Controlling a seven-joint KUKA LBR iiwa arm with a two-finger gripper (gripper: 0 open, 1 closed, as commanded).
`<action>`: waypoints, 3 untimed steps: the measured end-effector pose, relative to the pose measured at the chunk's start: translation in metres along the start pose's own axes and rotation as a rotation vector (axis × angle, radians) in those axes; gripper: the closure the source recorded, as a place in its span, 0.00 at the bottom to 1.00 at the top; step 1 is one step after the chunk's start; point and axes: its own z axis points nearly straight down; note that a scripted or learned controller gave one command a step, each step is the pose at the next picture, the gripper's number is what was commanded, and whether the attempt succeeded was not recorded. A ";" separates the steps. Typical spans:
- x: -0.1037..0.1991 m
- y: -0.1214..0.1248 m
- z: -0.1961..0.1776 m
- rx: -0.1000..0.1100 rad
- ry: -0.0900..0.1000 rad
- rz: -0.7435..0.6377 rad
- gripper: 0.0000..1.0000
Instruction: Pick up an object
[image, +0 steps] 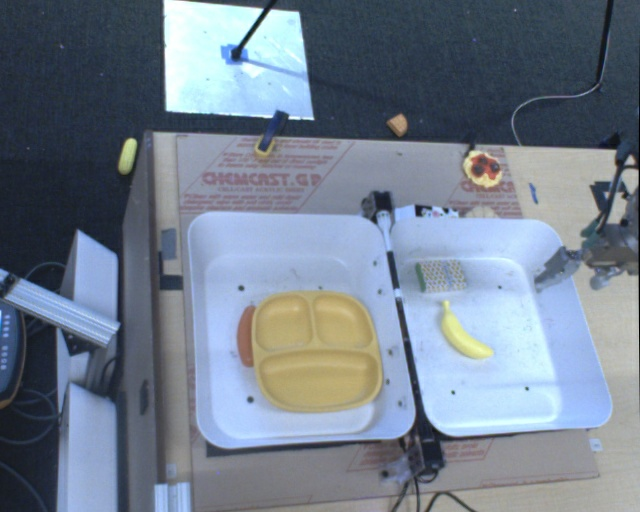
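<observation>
Two bins side by side. Right bin (575, 385) has banana (464, 334) mid-floor and sponge (441, 275) near its far edge, both loose, easy targets. Gripper (556, 268) over right edge, grip unclear. Left bin (215, 400) has yellow tray (316, 351).

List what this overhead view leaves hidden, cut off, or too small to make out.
- Gripper, camera view: small and blurred at the right bin's edge; jaws' state unreadable.
- Arm, camera view: cut off by the right frame edge.
- Orange sausage-like item, camera view: partly tucked under the yellow divided plate in the left bin.
- Patterned block above the banana: too small to identify.
</observation>
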 end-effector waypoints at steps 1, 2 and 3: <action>0.044 0.029 0.088 0.002 0.002 -0.001 0.00; 0.082 0.009 0.175 0.004 0.002 0.000 0.00; 0.081 0.011 0.163 -0.001 0.001 0.000 1.00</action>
